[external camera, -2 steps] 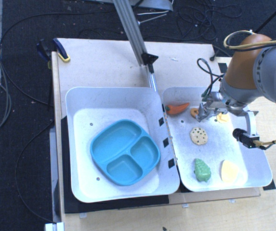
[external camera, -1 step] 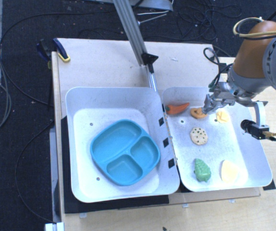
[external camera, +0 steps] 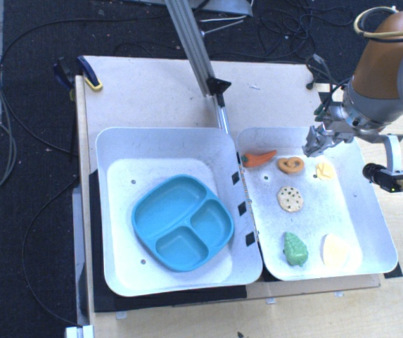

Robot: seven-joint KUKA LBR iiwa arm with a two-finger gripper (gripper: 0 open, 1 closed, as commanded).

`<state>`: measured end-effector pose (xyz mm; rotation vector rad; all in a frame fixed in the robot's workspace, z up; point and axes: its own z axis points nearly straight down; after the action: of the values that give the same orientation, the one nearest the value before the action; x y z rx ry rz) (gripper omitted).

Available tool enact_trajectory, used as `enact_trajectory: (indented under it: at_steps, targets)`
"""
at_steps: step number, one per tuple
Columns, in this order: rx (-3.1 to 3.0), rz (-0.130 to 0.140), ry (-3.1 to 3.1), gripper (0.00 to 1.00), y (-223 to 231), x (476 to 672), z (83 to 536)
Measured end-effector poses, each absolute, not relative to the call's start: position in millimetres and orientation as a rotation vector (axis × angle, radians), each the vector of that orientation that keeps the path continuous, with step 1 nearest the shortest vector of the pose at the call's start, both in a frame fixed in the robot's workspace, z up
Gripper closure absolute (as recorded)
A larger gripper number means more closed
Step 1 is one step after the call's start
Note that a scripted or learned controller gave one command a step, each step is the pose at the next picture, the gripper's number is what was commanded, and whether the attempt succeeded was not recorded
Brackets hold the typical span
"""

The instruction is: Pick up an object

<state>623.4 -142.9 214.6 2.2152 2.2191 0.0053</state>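
Observation:
The right bin (external camera: 370, 217) holds several small toy foods: an orange carrot (external camera: 259, 158), a tan pretzel (external camera: 291, 165), a pale yellow piece (external camera: 323, 170), a spotted cookie (external camera: 290, 199), a green broccoli-like piece (external camera: 295, 249) and a cream wedge (external camera: 335, 251). My gripper (external camera: 316, 144) hangs over the bin's far edge, just up and right of the pretzel and above the yellow piece. Its fingers point down toward the bin. Nothing shows between them.
The left bin (external camera: 117, 189) holds a blue three-compartment tray (external camera: 181, 222). A metal pole (external camera: 194, 41) slants down to the bins' shared far corner. A yellow-tipped clamp (external camera: 88, 76) sits at the bench's far left, and a black fitting (external camera: 384, 176) juts out by the right bin's rim.

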Motion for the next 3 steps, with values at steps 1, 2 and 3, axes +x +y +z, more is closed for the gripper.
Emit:
enact_trajectory:
  at_steps: [1, 2, 3]
  targets:
    - [2.214, 0.003, 2.229, 1.00, -92, 618.9, 227]
    - [2.213, 0.004, 2.230, 1.00, -42, 615.3, 237]
    - [2.213, 0.002, 2.233, 1.00, 21, 617.5, 231]
